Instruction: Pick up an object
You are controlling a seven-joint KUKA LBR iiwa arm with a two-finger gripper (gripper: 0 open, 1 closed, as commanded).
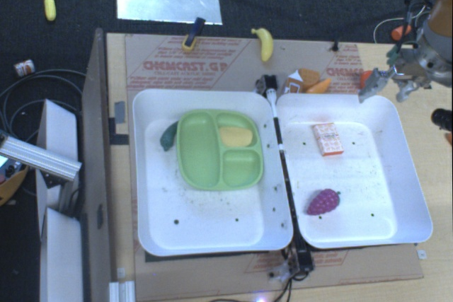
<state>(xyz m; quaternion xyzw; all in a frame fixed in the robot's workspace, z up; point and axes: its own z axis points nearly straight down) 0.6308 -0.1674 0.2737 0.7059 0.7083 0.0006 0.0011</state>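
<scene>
Dark carpet is seen around the desk (212,60), with a small yellow thing (49,8) lying out on the floor at far left; a cardboard sheet is spread over the desk top under both bins. In the left bin (152,223) a green divided plate (218,150) is sat, a yellow piece (236,136) resting in its upper right compartment, and a dark green item (168,136) is tucked against the plate's left edge; a banana (265,43) is left on the cardboard behind the bins. In the right bin (403,223) a small orange-and-white box (328,138) is found toward the back and a purple grape bunch (323,201) nearer the front, well apart from each other. The pincer (409,74) is parked up beyond the right bin's back right corner; nothing is seen between its fingers, but whether it's released or clenched can't be told tbh. So pretty much nothing is done yet; picking a target, coming down, gripping and lifting are all still left.
</scene>
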